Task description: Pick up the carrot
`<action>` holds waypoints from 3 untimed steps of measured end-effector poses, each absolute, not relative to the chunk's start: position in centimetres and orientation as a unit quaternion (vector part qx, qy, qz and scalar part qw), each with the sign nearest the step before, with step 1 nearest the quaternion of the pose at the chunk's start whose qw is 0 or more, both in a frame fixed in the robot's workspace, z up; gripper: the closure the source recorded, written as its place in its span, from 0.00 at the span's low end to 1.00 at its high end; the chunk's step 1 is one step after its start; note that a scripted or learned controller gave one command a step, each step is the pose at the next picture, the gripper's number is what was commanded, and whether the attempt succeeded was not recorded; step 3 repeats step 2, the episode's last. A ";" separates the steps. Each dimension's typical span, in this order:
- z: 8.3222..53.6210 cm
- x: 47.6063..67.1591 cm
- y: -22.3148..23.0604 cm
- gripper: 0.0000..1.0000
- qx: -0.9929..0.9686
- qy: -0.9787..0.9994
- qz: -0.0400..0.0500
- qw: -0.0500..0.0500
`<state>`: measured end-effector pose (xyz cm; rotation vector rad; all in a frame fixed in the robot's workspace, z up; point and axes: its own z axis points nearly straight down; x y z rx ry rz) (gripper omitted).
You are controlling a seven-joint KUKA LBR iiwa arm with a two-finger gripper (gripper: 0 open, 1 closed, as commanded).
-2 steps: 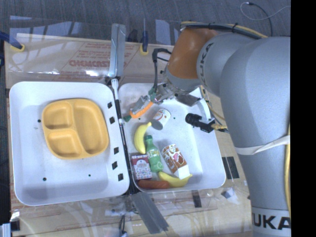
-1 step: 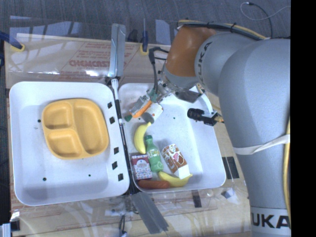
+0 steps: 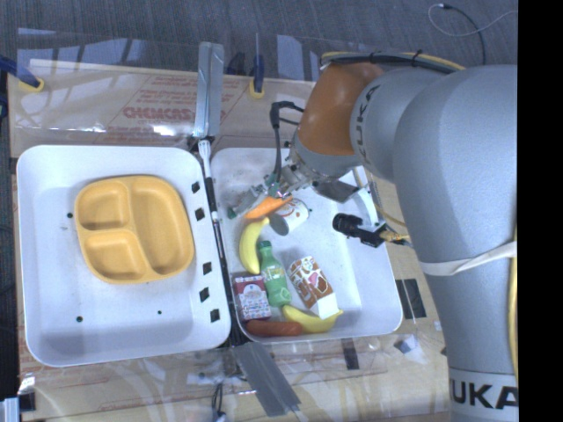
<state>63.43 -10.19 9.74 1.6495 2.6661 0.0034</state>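
Observation:
The orange carrot (image 3: 263,207) lies in the right bin (image 3: 378,280), near its upper left part, just above a yellow banana (image 3: 251,242). My gripper (image 3: 274,190) reaches down right over the carrot's upper end, at the tip of the grey arm with the orange band (image 3: 330,117). The arm hides much of the wrist, and the fingertips blur into the items around the carrot.
The right bin also holds a white cup (image 3: 289,217), a green bottle (image 3: 274,279), a second banana (image 3: 310,319), a snack box (image 3: 310,286), a red-labelled packet (image 3: 252,298) and a red item (image 3: 274,328). A yellow divided plate (image 3: 132,229) sits in the left bin (image 3: 44,315).

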 end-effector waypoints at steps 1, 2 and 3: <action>10.6 63.4 -10.1 1.00 0.524 0.852 0.000 0.002; 23.4 65.7 -6.8 1.00 0.553 0.833 0.000 0.001; 23.4 65.7 -6.8 1.00 0.553 0.833 0.000 0.001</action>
